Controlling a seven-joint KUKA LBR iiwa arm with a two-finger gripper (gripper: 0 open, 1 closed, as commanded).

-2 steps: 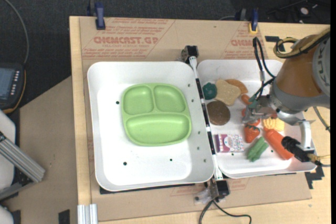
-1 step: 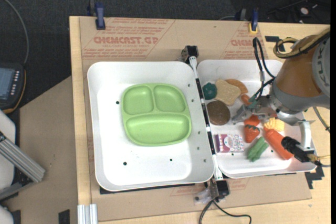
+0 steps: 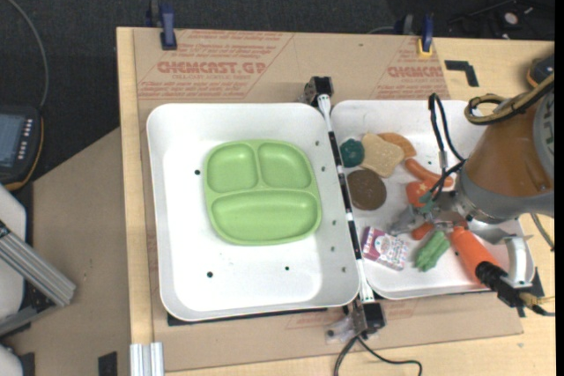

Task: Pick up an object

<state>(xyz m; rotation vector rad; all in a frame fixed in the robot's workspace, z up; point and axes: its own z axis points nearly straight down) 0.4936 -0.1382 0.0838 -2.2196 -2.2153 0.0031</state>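
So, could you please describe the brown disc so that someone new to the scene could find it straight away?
Start at the right bin, the one the arm reaches into. Near its left wall lies the brown disc, just below the teal ball and above the pink packet. It is the only flat, round, dark brown thing there; the toast beside it is paler and not round.

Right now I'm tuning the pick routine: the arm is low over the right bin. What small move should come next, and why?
Probably a short, straight descent, then close. The tool sits low in the right bin, in a tight cluster: a green toy just below it, an orange piece above, an orange-handled tool beside. Its grip is hidden, so nothing counts as held yet.
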